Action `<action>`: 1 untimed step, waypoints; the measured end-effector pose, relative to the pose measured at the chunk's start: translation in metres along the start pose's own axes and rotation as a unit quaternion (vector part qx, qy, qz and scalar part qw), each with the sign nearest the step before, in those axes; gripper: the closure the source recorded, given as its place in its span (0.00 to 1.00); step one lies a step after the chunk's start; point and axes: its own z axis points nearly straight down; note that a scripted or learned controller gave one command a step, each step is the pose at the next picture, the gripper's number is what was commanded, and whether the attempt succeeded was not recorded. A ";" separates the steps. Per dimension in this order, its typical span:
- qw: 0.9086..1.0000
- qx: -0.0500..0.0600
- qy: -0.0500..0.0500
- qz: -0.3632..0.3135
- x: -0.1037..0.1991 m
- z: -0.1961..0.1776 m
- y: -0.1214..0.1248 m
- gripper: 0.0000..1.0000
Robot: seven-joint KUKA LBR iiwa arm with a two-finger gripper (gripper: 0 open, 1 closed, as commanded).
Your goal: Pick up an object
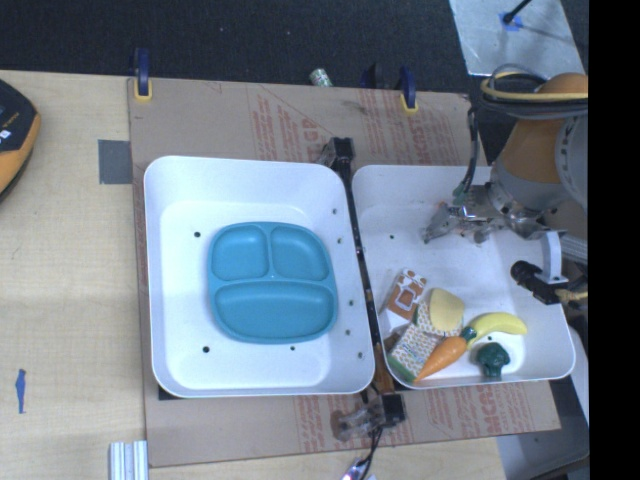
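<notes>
Plainly, an orange carrot [441,358] with green top lies aslant.

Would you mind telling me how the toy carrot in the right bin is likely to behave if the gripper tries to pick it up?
The carrot looks like smooth moulded plastic, so probably stiff, light and a bit slippery. Its tapered, rounded body could roll or squirt out of a pinch. It lies against the yellow wedge and near the banana, so those neighbours may shift too.
</notes>
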 end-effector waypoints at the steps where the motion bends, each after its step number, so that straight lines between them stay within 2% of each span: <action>1: 1.000 0.007 0.002 0.003 -0.007 0.001 -0.096 0.00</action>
